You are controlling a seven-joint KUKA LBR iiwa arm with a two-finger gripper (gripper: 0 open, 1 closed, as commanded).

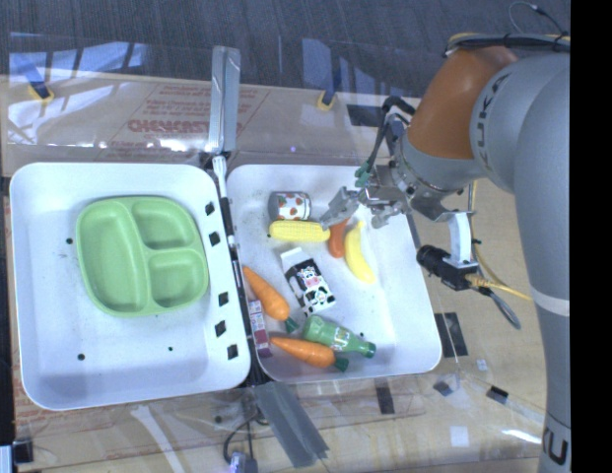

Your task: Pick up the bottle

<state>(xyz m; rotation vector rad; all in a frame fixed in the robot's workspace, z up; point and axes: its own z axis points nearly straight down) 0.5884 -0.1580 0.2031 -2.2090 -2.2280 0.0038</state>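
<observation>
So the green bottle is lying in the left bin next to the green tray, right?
Not quite. The camera view shows the green bottle lying in the right bin, near its front edge beside a carrot. The green tray sits alone in the left bin.

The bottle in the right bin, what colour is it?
Green, the bottle lying near the bin's front edge, seen in the camera view.

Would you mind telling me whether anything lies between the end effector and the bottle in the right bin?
Yes. The end effector hovers over the bin's far side, while the green bottle lies near the front edge. Between them lie the banana and the milk carton. A carrot also lies against the bottle's near side.
</observation>
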